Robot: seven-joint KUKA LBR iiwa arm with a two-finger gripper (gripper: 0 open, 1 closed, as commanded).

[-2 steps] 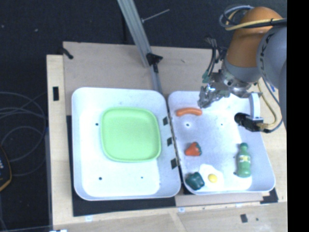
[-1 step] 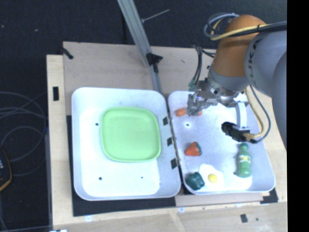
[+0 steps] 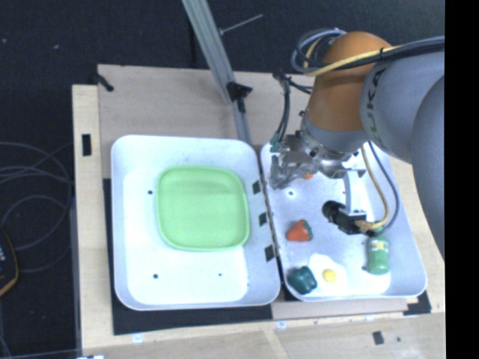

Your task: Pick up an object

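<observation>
Wooden and pale, the surface (image 3: 172,103) carries two white bins side by side. In the left bin (image 3: 135,275) lies a light green square plate (image 3: 202,208). The right bin (image 3: 408,271) holds the small things, and the grey arm (image 3: 408,107) with its orange band reaches down over its upper left corner. At that corner hangs the gripper (image 3: 283,172), close to the wall between the bins; whether it is open or closed I cannot tell, and nothing shows in its grasp. The nearest candidate, a red-orange object (image 3: 299,231), lies just below the gripper toward the camera. Further on sit a green bottle-like item (image 3: 377,255), a fried-egg toy (image 3: 326,272) and a dark teal object (image 3: 303,279).
</observation>
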